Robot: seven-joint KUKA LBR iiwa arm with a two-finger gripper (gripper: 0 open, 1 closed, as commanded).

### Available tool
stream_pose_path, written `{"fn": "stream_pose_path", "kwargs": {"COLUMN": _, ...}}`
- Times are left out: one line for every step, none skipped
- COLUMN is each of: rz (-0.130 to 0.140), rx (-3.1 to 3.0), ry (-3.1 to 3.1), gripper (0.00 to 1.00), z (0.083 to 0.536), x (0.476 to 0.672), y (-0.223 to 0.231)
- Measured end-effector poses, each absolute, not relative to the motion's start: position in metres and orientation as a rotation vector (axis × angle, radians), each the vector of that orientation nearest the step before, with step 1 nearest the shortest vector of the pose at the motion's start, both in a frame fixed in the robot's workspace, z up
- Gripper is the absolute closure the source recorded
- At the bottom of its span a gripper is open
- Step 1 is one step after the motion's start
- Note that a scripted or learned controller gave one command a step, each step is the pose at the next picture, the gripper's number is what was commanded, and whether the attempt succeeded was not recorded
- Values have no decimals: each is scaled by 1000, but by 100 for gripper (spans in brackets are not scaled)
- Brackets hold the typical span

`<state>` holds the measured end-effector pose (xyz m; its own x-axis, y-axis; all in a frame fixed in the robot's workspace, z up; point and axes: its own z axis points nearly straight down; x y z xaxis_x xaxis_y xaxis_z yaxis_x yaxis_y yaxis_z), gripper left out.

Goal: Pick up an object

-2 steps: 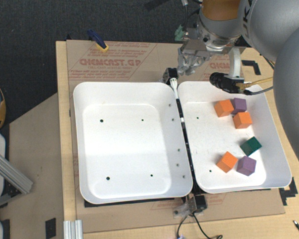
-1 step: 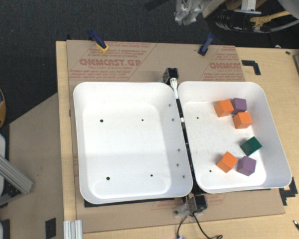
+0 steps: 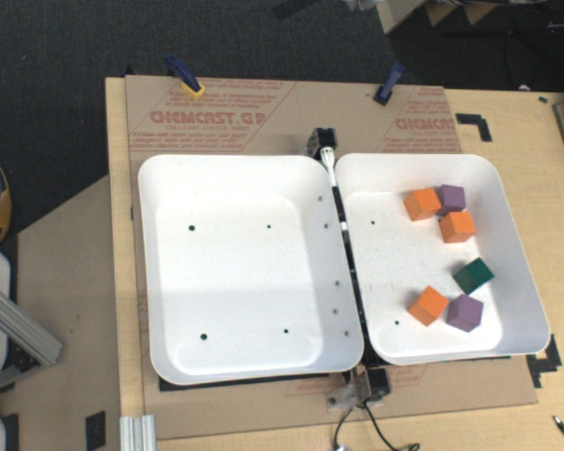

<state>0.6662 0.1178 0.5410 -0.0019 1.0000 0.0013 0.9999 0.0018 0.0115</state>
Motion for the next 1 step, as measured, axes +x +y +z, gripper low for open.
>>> {"fn": "stream_pose_path", "kwargs": {"rz": -15, "rx": 2238, "ry": 2209, "gripper": 100, "z": 451, "x": 666, "y": 0}}
